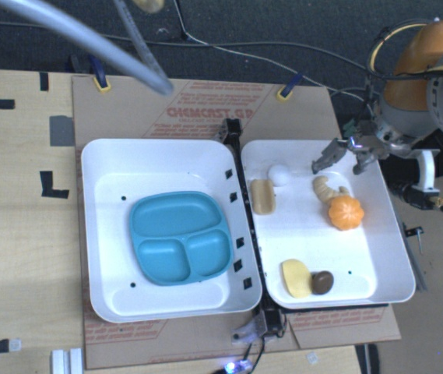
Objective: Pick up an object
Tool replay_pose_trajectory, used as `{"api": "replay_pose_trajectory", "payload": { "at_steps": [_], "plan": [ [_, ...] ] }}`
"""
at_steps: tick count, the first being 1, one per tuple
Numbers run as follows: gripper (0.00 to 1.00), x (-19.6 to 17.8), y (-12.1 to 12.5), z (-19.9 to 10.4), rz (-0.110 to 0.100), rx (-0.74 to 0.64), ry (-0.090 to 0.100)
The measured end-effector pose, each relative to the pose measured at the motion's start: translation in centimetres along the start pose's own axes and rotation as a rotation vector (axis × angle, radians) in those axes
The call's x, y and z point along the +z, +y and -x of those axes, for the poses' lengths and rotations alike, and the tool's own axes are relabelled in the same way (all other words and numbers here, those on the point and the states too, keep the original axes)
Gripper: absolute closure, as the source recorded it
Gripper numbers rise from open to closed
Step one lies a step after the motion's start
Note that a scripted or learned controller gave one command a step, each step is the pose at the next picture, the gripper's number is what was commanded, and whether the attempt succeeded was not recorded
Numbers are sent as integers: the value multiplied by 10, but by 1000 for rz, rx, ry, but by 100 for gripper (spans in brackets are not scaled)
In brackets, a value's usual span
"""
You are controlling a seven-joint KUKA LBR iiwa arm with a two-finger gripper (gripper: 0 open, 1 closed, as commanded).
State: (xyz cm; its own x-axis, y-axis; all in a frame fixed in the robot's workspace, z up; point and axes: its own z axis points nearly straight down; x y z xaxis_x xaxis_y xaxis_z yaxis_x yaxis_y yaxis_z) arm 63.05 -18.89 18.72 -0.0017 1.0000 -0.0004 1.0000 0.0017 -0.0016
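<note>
- The gripper hangs over the far right part of the right bin, fingers spread, pinching nothing.
- An orange lies near it, toward the bin's front, touching a beige piece.
- A yellow block and a brown ball lie at the bin's front.
- A blue divided plate sits in the left bin.

A blue plate lies in one white bin; an orange fruit, yellow piece and brown ball in the other.
</note>
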Motion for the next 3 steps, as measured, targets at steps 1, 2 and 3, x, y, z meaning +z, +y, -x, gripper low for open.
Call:
{"api": "replay_pose_trajectory", "payload": {
  "at_steps": [1,2,3],
  "plan": [
    [0,57,-9,-7,-4,0,1],
    [0,104,-8,-7,4,-1,-3],
    [100,90,-7,-7,6,-2,-5]
  ]
}}
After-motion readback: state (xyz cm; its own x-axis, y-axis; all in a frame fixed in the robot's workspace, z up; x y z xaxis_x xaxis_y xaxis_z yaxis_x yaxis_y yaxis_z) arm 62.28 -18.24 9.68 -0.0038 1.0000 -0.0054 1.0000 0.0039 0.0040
